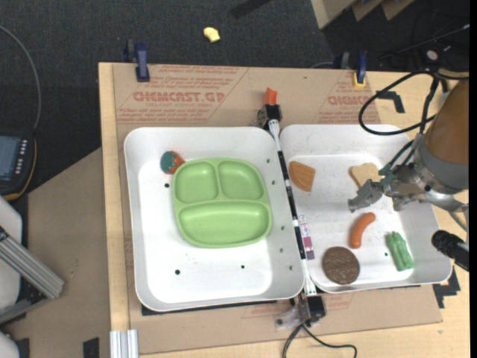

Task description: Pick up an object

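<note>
On the tabletop [112,200], start at the left bin [149,274]: it carries a green divided plate [221,202] near its centre, with a small red and teal ball [172,162] just beside the plate's upper left corner. Proceed to the right bin [328,144], where the candidates lie. Near its left wall you will find an orange wedge [302,175]; below it, close to the front rim, a brown disc [340,265] lies flat. The closest candidate to the hand [367,196] is the orange-red sausage [362,229], which lies on the bin floor just below the hand and apart from it. Its long axis runs diagonally, upper end toward the right and rear, lower end toward the left and front. Judge it as light, probably a smooth toy food with a rounded surface, so expect it to roll or slip if gripped near an end; take hold across the middle, with the fingers set square to the long axis. A tan bread-like piece [364,174] lies just behind the hand, and a green vegetable piece [399,250] lies to the right, pointing roughly front to back. The hand appears to have its fingers parted with nothing between them; it hovers over the bin floor between the bread-like piece and the sausage.
</note>
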You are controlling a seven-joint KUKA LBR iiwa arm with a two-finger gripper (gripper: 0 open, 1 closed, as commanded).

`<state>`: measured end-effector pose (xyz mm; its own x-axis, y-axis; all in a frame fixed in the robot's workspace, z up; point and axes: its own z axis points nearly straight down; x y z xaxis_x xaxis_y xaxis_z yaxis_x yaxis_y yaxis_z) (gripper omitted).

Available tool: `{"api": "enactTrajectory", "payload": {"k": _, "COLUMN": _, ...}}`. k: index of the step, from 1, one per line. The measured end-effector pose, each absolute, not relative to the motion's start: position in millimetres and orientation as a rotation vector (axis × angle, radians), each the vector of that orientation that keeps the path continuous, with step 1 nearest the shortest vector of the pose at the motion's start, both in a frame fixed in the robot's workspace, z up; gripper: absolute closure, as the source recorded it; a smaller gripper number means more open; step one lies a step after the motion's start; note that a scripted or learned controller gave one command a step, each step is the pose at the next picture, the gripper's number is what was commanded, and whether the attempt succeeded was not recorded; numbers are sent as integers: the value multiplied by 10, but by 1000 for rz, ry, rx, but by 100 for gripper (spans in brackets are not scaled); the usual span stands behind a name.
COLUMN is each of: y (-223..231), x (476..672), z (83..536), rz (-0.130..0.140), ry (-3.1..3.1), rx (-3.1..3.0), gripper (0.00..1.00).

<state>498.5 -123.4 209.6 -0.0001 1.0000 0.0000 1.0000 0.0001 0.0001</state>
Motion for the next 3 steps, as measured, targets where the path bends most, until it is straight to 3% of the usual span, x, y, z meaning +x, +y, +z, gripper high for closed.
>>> {"api": "enactTrajectory", "payload": {"k": 1, "y": -1482, "x": 5148, "z": 911, "rz": -8, "ry": 2224, "rx": 2229, "gripper": 0}}
{"api": "enactTrajectory", "payload": {"k": 2, "y": -1475, "x": 5175, "z": 1084, "rz": 2, "ry": 2217, "rx": 2221, "gripper": 100}}
{"api": "enactTrajectory", "payload": {"k": 3, "y": -1473, "x": 5172, "z": 1077, "rz": 2, "ry": 2218, "rx": 2221, "gripper": 0}}
